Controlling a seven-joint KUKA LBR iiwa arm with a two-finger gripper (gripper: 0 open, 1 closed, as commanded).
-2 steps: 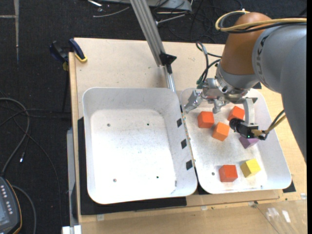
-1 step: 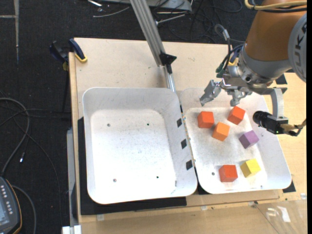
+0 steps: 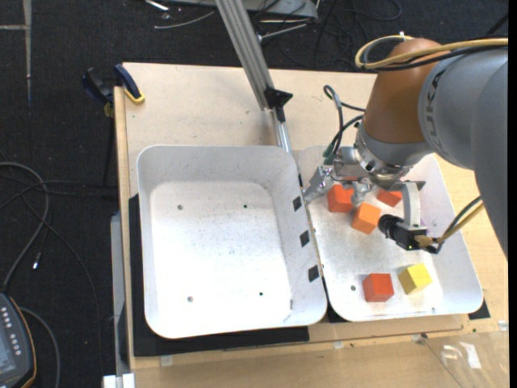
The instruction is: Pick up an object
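Note:
My gripper (image 3: 353,184) hangs over the far part of the right bin (image 3: 452,293), under the grey and orange wrist. Right below it sits a red-orange block (image 3: 340,199), which touches or nearly touches the gripper's underside. A lighter orange block (image 3: 366,217) lies just in front of that one. A small red block (image 3: 390,198) peeks out to the right, partly hidden by the gripper. Nearer the front of the same bin rest a red cube (image 3: 377,287) and a yellow cube (image 3: 417,278), side by side and well apart from the gripper.
The left bin (image 3: 153,168) stands beside the right one, their rims meeting in the middle. A slanted metal bar (image 3: 246,47) runs from the top down to the bins' far junction. A clamp (image 3: 121,83) sits at the bench's far left corner.

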